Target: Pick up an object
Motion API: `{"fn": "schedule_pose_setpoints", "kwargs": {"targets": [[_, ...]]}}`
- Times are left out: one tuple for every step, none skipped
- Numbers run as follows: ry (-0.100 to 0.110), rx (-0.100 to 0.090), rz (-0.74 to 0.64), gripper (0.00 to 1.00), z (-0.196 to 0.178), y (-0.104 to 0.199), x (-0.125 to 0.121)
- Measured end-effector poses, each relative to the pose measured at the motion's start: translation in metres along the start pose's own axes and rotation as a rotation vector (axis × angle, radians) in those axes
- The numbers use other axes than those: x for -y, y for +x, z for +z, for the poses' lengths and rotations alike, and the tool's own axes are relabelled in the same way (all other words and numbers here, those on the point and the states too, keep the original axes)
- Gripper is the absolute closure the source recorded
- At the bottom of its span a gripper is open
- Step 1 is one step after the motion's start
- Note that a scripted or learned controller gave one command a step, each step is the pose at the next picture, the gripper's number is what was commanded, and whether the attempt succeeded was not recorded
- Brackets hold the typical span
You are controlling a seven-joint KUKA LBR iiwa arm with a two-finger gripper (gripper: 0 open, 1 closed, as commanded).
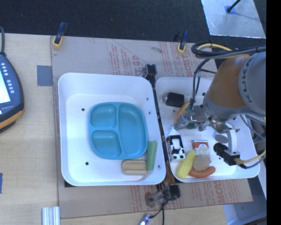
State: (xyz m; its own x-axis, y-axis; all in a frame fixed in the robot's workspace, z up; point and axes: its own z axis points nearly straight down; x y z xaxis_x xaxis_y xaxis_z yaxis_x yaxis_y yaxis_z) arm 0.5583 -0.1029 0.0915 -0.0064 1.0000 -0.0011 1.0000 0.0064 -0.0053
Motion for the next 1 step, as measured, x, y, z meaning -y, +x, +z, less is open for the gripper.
{"fn": "schedule_pose_setpoints", "kwargs": {"targets": [[-0.001,-0.001,0.002,0.00,-0.0009,0.0103,-0.0979]]}}
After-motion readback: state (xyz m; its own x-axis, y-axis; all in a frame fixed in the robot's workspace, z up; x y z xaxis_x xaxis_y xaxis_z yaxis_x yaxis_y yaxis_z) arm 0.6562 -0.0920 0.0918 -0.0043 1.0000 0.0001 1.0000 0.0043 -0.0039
